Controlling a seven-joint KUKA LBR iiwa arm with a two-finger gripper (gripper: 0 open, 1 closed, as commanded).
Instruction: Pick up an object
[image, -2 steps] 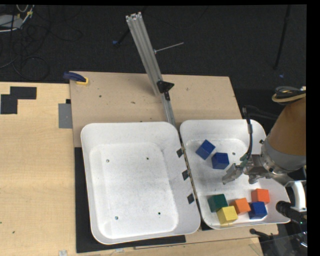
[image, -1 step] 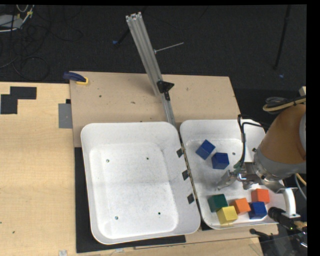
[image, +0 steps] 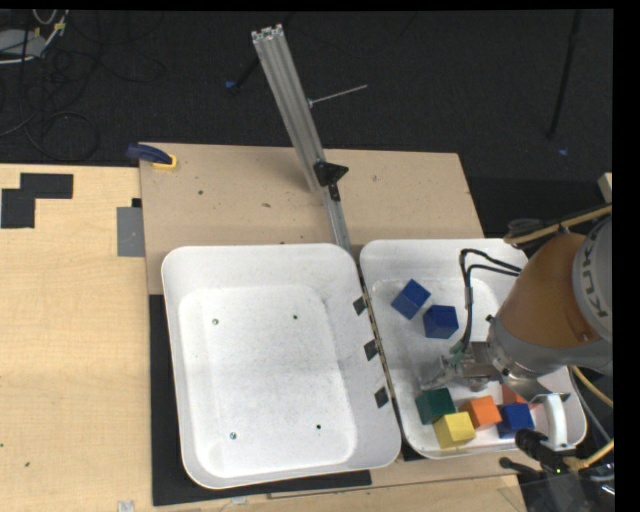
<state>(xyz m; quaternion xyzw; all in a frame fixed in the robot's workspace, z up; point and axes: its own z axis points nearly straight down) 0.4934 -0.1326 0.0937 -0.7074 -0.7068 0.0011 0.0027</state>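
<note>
Right bin (image: 385, 262) — coloured blocks (image: 411, 299)

- Two blue cubes (image: 411, 299) (image: 441, 320) lie touching at the right bin's (image: 385, 262) centre.
- At 6 o'clock cluster a green cube (image: 434, 404), yellow cube (image: 455, 428), orange cube (image: 485, 410) and third blue cube (image: 516, 417).

Grey arm with orange band (image: 545, 295): we see it reaching in from the right, wrist bent low. Two-finger metal gripper (image: 447, 372): pointing leftward and down; we cannot make out its tip clearly.
</note>
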